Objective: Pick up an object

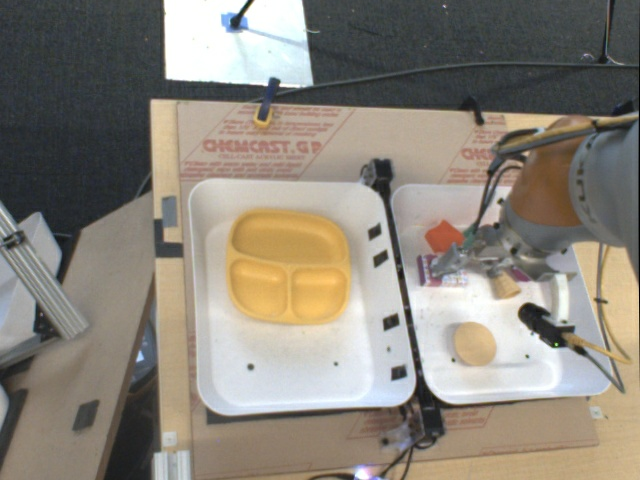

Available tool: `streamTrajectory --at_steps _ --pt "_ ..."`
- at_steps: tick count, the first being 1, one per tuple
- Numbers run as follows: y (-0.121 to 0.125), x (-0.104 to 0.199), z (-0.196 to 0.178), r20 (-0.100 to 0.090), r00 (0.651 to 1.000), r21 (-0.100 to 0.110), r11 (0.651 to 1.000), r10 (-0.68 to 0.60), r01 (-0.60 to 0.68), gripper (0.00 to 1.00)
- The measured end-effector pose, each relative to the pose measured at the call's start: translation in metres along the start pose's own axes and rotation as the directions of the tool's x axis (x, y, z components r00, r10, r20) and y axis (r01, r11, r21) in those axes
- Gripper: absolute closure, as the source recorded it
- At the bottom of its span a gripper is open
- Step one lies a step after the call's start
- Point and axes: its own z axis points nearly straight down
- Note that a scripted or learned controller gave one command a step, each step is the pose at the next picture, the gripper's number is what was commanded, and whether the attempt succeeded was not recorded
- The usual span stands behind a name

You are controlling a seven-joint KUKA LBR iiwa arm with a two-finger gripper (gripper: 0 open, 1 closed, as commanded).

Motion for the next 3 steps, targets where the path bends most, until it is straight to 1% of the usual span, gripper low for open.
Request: streamTrajectory --at_steps 1,2,3 --pt "0.004 0.001 -0.015 0.001 1.0 -0.012 1.0 -0.001 0.001 1.0" --pt "0.006 -0.009 -0.068 0.006 1.0 -0.003 1.0 -0.002 0.002 1.0" --pt "0.011 -0.014 -0.114 0.005 1.0 -0.003 1.0 -0.002 0.002 1.0"
